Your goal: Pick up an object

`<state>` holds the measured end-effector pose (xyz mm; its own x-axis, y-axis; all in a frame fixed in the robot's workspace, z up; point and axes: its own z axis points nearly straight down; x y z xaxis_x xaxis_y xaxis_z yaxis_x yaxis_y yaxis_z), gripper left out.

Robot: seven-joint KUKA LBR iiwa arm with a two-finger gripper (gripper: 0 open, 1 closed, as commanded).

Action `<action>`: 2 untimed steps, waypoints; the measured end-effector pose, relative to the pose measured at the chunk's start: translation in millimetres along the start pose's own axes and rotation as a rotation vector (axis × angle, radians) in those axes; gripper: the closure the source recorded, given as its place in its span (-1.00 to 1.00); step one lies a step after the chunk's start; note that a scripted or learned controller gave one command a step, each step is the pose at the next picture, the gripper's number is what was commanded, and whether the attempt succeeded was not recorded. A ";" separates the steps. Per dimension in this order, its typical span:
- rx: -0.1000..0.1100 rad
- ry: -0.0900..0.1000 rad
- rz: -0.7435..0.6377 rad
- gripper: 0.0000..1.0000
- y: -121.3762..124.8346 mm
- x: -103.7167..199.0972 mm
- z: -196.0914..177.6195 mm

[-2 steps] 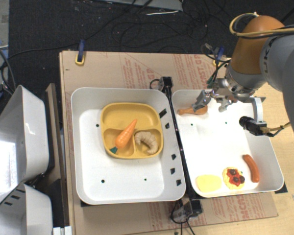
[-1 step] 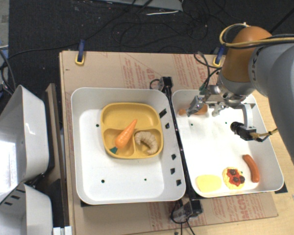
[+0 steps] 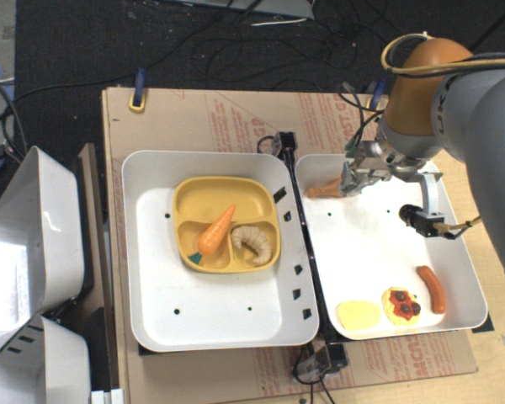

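Bins: you have two shallow white bins side by side, the left bin (image 3: pixel 151 310) and the right bin (image 3: pixel 463 268).
Left bin contents: one yellow divided plate (image 3: pixel 189 200). It holds one toy carrot (image 3: pixel 216 230), lying across the divider at a slant, and one pale shrimp-like piece (image 3: pixel 253 242) in the lower right compartment, just beside the carrot.
Right bin contents: four loose items. You see one brownish-orange piece (image 3: pixel 323 190) at the upper left corner, one yellow flat disc (image 3: pixel 358 314) and one small pizza-like round (image 3: pixel 401 305) near the front wall, and one red sausage (image 3: pixel 432 289) toward the right wall.
Task object: none is lifted; every item lies on a bin floor or on the plate.
Arm: the gripper (image 3: pixel 353 182) hangs low over the right bin's upper left corner, just beside the brownish-orange piece.
Pincer state: you cannot tell from this view how wide it stands, nor whether it touches the piece.
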<state>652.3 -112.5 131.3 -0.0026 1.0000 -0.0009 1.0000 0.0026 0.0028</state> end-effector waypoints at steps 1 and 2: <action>-0.002 0.001 0.000 1.00 -2.5 7.3 -46.8; -0.004 -0.001 0.002 1.00 -4.2 0.9 -108.6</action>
<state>647.8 -111.5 239.9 -0.0007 1.0000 -0.0015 1.0000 0.0007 0.0064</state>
